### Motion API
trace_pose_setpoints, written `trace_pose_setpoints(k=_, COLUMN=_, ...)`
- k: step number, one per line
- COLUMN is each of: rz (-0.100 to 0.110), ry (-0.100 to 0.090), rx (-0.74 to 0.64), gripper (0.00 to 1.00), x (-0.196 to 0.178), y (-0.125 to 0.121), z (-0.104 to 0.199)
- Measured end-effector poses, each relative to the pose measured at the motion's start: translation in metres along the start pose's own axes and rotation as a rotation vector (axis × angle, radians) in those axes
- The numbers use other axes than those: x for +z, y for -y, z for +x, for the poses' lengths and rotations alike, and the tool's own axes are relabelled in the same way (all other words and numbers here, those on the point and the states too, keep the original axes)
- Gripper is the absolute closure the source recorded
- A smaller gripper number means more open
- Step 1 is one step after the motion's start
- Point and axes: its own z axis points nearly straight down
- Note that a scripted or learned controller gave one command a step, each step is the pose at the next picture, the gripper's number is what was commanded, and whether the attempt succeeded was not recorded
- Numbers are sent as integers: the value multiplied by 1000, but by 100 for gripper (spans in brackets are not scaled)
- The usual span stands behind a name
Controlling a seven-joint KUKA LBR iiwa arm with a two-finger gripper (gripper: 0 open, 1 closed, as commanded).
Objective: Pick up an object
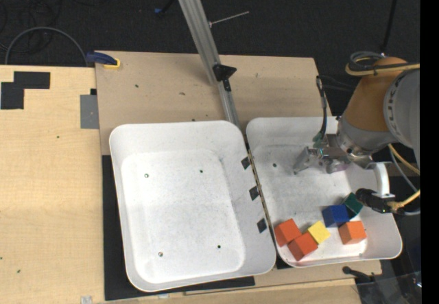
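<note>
My gripper (319,162) hangs over the middle of the right bin (288,138), open, with nothing between its fingers. Several small blocks lie clustered in that bin's near right corner, well below the gripper in the camera view. They are two red-orange blocks (287,230) (302,246), a yellow block (318,232), a blue block (335,215), a dark green block (354,204) and an orange block (352,232). The yellow block touches the lower red-orange one. The blue and green blocks sit side by side.
The left bin (178,200) adjoins the right one, joined along the shared rim by black clips (254,193). A slanted aluminium rail (204,42) rises behind the bins. The arm's grey body with its orange band (374,100) and cables stands over the right bin's far right side.
</note>
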Motion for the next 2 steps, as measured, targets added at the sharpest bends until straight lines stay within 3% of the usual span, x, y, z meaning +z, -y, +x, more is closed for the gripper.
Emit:
trace_pose_setpoints(k=1, rz=1, ry=0, rx=-3, gripper=100, x=-10, y=0, z=0)
trace_pose_setpoints(k=2, rz=2, ry=0, rx=-4, gripper=0, x=-9, y=0, z=0)
